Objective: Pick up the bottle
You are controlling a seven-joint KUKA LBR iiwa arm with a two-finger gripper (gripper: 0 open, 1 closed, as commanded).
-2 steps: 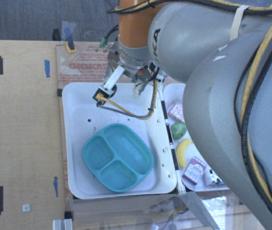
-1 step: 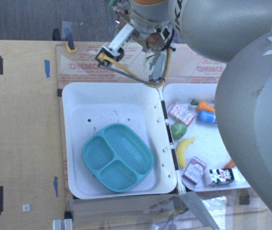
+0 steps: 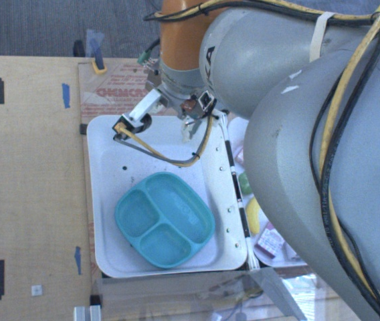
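Bottle: cannot tell among right-bin clutter (image 3: 268, 243) | jaws spread, empty, over left bin (image 3: 106, 172) | teal tray (image 3: 164, 219) inside

Only readable bit is red lettering, "CHEMICAL"-ish (half hidden), on the cardboard sheet (image 3: 113, 93) behind the bin.

Grey carpet floor (image 3: 43, 9) at my 12 o'clock; tan plywood surface (image 3: 29, 199) with blue tape bits (image 3: 65, 95) at 9.
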